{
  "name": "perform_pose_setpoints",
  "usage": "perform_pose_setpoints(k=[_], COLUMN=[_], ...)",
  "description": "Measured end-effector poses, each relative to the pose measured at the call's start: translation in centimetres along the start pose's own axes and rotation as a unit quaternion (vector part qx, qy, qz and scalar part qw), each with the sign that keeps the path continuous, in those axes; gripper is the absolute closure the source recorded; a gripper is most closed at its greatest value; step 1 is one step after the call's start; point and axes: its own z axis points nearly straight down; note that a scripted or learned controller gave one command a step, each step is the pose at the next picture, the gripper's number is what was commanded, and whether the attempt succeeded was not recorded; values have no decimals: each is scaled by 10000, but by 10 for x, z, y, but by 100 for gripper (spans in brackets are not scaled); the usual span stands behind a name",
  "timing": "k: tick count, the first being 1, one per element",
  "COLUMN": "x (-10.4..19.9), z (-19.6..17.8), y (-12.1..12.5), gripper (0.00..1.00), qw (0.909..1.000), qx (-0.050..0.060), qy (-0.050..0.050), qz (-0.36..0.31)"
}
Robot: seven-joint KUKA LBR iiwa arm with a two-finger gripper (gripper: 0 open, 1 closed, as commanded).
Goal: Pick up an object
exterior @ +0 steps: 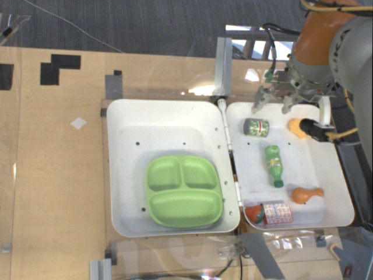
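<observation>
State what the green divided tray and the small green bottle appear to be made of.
Green divided tray: looks like moulded plastic with a matte finish, given its uniform colour, rounded compartments and faint sheen. Small green bottle: probably plastic too, glossier, with a highlight along its body; its label is too small to read.

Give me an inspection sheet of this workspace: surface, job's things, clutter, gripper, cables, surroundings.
Surface: wooden bench bearing two white bins, left bin and right bin, side by side.
Job's things: right bin holds a green can on its side, a green bottle lying down, an orange object, a red-and-white packet at the near edge, and a yellow-orange object by the arm.
Clutter: a green divided tray lies in the left bin.
Gripper: gripper hangs over the right bin's far edge, jaws open, nothing between them.
Cables: black cables loop at the wrist.
Surroundings: dark carpet beyond the bench; black marks on the wood.
</observation>
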Motion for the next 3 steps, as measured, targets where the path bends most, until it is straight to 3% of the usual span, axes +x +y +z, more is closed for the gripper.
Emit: perform_pose_setpoints(k=[1, 2, 3], x=[-18, -16, 36], z=[105, 96, 16], y=[-99, -97, -105], gripper=[0, 100, 100], qw=[9982, 9982, 9962], qx=[-9, -15, 1], qy=[-1, 7, 0], qz=[-600, -605, 875])
